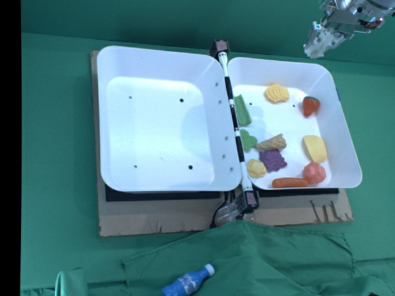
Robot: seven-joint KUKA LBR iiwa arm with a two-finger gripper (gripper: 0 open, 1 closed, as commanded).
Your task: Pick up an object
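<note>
Even, bright overhead light fills the scene. The left bin [162, 119] glares nearly featureless white at its floor, with a soft grey shadow toward three o'clock. The toys in the right bin [333, 103] look slightly soft; the gripper [316, 47] at one o'clock is blurred.

The arm comes in at the upper right corner of the camera view, where just its silver, metallic wrist end shows before the frame cuts it off. From there the wrist slants down and to the left, tilted rather than upright. At its tip sits the tool [315, 47], pale grey-white, pointing down and leftward, held high and apart from everything below it. The tip is small and somewhat blurred, so how its two fingers stand cannot be made out; nothing appears between them.
</note>
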